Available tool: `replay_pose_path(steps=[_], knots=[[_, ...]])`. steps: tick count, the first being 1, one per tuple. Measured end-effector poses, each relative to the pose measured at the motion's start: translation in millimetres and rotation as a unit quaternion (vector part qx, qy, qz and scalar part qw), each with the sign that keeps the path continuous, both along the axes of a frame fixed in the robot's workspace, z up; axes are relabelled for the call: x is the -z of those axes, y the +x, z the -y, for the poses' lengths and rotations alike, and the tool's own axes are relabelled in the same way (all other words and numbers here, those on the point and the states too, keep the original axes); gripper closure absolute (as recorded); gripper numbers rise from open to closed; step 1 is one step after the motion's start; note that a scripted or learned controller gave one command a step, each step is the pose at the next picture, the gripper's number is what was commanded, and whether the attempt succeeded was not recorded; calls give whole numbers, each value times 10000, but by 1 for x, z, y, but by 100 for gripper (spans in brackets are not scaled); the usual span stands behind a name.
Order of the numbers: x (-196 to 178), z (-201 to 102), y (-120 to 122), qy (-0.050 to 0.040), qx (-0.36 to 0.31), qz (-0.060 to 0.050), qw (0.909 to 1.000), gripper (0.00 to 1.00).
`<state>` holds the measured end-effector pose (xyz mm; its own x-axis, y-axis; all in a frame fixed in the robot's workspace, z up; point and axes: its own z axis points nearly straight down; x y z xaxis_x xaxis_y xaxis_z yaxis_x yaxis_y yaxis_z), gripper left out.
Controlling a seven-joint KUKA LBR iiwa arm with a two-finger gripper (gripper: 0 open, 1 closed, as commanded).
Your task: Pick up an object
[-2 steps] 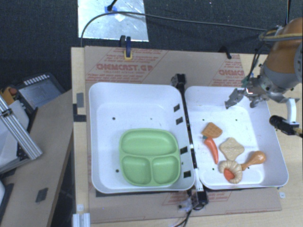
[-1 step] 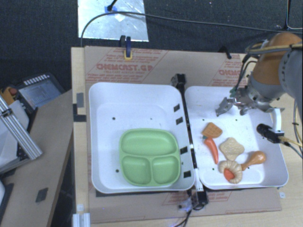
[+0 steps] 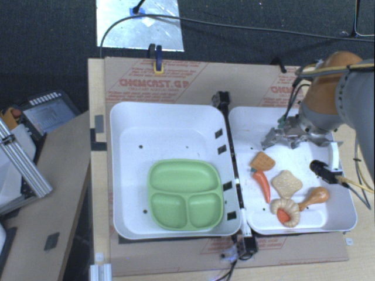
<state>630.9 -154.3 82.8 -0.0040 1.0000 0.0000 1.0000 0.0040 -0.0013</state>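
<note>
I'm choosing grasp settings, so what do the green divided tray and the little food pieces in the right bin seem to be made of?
The green divided tray looks like moulded plastic with a matte, even surface and rounded compartment edges. The carrot, cracker-like piece and drumstick look like toy food, probably plastic or rubber, given their flat, uniform colours; which one is unclear.

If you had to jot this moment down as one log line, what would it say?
end effector: above right bin's far end | toy food: clustered near front, apart from it | left bin: green tray
</note>
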Motion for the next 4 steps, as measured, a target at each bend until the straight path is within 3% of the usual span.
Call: replay_pose_path(steps=[1, 4], knots=[[-13, 0, 2, -7, -9, 30, 10000, 100], [-170, 12, 19, -9, -7, 45, 10000, 100]])
